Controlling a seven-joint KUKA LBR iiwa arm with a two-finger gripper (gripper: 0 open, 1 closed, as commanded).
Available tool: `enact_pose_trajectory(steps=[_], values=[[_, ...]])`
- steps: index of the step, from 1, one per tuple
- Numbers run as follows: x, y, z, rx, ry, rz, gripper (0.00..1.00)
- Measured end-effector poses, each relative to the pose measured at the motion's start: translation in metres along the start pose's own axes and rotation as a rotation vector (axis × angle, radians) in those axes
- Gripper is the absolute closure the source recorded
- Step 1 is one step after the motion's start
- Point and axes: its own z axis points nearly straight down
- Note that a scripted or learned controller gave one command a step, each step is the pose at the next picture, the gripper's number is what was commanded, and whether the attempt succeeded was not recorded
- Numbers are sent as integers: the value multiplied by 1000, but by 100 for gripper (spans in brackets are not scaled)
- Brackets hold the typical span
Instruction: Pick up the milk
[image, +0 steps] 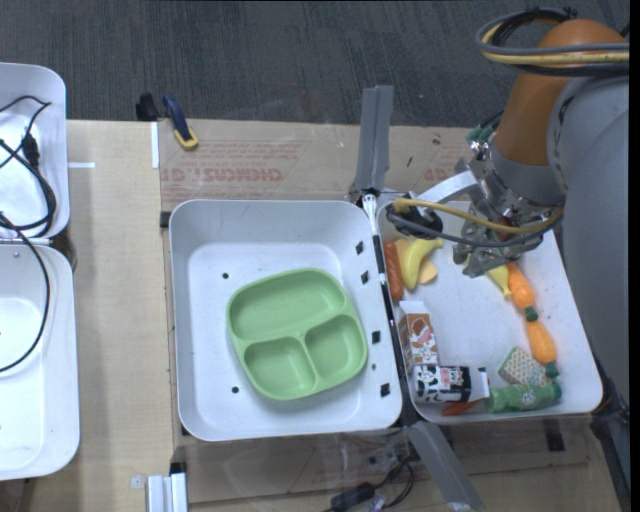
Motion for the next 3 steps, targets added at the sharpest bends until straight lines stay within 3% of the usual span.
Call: enact_pose_trajectory(steps=[1,2,3], values=[[0,0,0,0,0,1,0],[-46,-91,82,0,2,73,0],[-67,-39,55,1,3,60,0]])
